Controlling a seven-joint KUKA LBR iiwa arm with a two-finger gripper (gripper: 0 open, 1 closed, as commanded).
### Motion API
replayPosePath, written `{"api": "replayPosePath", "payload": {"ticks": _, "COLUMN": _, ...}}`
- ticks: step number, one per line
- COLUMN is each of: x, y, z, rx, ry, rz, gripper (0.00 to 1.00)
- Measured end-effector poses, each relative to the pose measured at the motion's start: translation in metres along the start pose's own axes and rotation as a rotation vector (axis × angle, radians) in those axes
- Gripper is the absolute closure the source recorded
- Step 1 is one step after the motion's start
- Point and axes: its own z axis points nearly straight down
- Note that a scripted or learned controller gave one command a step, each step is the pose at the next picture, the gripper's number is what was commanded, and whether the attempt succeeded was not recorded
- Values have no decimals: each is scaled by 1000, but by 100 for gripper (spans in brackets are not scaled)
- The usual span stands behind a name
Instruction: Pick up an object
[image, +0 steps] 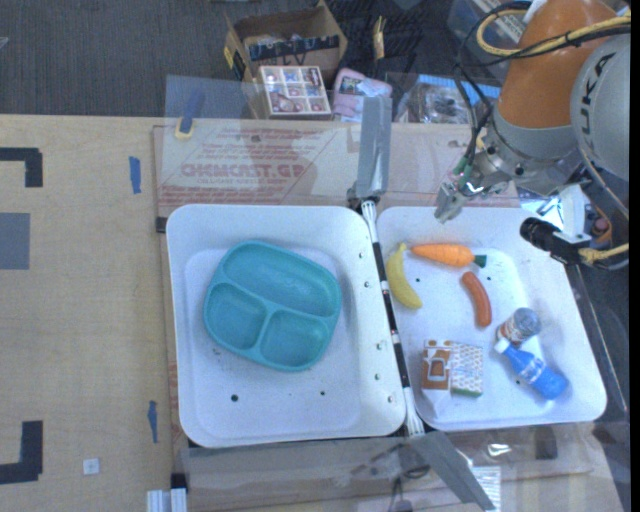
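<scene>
Camera view: end effector (449, 203) above right bin's (590, 395) far edge; open or closed, cannot tell. Inside, far edge to near: carrot (443, 255), banana (403, 280), sausage (477, 298), blue bottle (534, 371). Teal tray (271, 305) in left bin (190, 400).

We see our arm (560, 90) reaching in from the right, orange band uppermost, with the gripper (452, 203) angled down and to the left.
</scene>
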Motion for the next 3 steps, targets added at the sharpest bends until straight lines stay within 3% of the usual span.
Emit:
{"api": "replayPosePath", "payload": {"ticks": 1, "x": 0, "y": 0, "z": 0, "rx": 0, "ry": 0, "rz": 0, "gripper": 0}}
{"api": "replayPosePath", "payload": {"ticks": 2, "x": -29, "y": -47, "z": 97, "rx": 0, "ry": 1, "rz": -336, "gripper": 0}}
{"api": "replayPosePath", "payload": {"ticks": 3, "x": -30, "y": -46, "z": 86, "rx": -3, "ry": -2, "rz": -334, "gripper": 100}}
